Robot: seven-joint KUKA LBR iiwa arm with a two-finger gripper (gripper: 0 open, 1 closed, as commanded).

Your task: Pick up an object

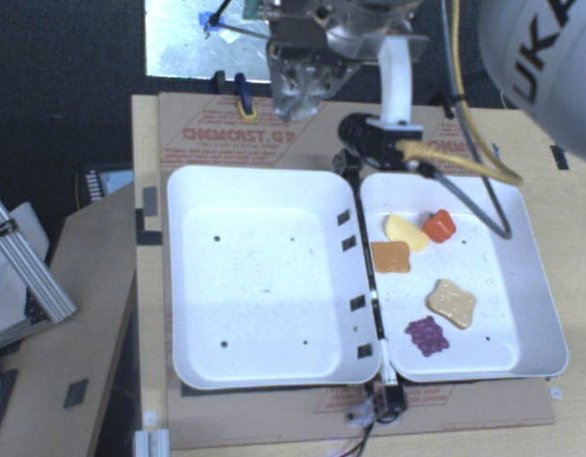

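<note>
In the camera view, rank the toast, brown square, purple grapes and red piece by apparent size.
Largest to smallest:
1. toast
2. brown square and purple grapes, too alike to separate
3. red piece

Two bins sit side by side on the table (150,255). The left bin (264,274) adjoins the right bin (521,284). Within the right bin, five items: pepper (439,225) at 12 o'clock, banana piece (405,231) touching it at its 9 o'clock, cracker (390,256) at 10 o'clock, toast (452,303) centrally, grapes (427,335) at 6 o'clock.

Bench (150,141) — cardboard sheet (226,136), two white bins (264,184)
</note>
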